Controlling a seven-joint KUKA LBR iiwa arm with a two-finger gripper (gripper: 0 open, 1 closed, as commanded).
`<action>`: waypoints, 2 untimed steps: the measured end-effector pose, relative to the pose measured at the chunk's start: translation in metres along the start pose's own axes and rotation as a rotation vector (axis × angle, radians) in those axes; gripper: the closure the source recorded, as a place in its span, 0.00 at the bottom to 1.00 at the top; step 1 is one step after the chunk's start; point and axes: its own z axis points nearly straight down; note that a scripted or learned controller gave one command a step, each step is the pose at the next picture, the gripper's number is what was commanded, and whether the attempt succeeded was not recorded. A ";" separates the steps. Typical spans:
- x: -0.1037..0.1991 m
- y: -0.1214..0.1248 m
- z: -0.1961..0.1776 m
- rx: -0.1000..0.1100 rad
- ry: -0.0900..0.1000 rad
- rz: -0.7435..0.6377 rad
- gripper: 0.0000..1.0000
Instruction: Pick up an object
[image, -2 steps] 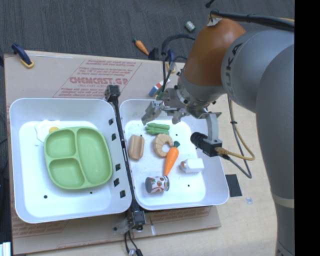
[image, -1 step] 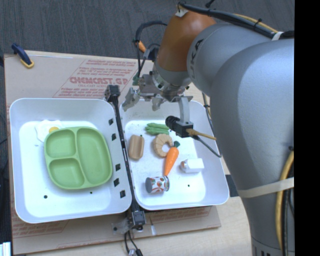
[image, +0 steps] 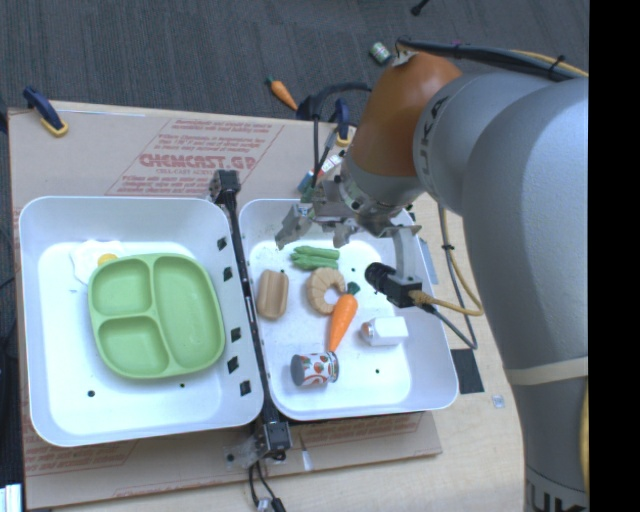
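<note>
Green beans (image: 315, 258) beneath end effector (image: 319, 229)

The gripper (image: 318, 228) is hanging open over the right bin (image: 430, 385), at its 12 o'clock edge, with nothing between the fingers (image: 292, 228). Just below it, green beans (image: 315, 258) are lying flat. A bread roll (image: 271, 295) is resting at 9 o'clock in that bin, a ring-shaped pastry (image: 324, 288) is sitting near the middle, and a carrot (image: 341, 319) is leaning against it. A can (image: 314, 369) is lying at 6 o'clock and a white block (image: 384, 331) at 3 o'clock. A green divided plate (image: 155, 315) is filling the left bin (image: 40, 400)
</note>
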 end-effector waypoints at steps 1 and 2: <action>0.006 0.037 -0.072 -0.004 0.002 0.002 0.00; 0.015 -0.009 -0.130 -0.005 0.002 0.001 0.00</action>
